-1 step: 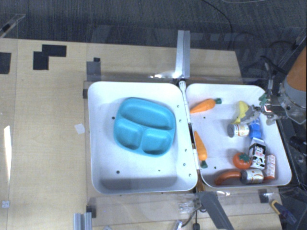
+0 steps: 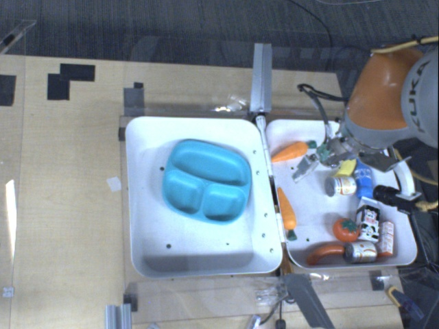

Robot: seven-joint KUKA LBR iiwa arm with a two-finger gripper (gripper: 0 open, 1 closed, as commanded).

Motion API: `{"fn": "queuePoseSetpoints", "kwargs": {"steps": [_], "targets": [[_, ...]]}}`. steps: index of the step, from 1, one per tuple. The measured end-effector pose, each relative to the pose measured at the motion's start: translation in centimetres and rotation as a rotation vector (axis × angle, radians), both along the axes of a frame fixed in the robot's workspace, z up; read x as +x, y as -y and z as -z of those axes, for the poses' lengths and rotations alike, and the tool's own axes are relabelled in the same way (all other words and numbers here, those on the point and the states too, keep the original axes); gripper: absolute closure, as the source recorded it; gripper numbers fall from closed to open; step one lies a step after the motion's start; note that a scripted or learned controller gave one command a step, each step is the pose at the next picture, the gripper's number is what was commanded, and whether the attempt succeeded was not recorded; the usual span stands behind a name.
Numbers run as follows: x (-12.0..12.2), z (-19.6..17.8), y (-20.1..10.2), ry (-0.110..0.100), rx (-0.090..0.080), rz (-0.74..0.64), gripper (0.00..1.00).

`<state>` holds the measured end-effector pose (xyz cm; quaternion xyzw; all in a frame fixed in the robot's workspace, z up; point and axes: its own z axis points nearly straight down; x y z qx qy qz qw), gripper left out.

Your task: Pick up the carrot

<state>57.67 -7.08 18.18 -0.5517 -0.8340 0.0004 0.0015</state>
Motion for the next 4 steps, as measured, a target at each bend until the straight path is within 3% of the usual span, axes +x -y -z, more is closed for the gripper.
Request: {"fn": "queuePoseSetpoints", "kwargs": {"steps": [1, 2, 3, 4], "targets": [[3.8, 0.2, 5.0, 0.006, -0.002, -0.230, 0.00], [5.5, 8.6, 2.6, 0.008, -0.001, -0.673, 0.00], [5.8, 7.7, 2.4, 0.013, -0.001, -0.674, 1.00], [5.8, -0.1, -1.9, 0.006, -0.001, -0.155, 1.00]]}}
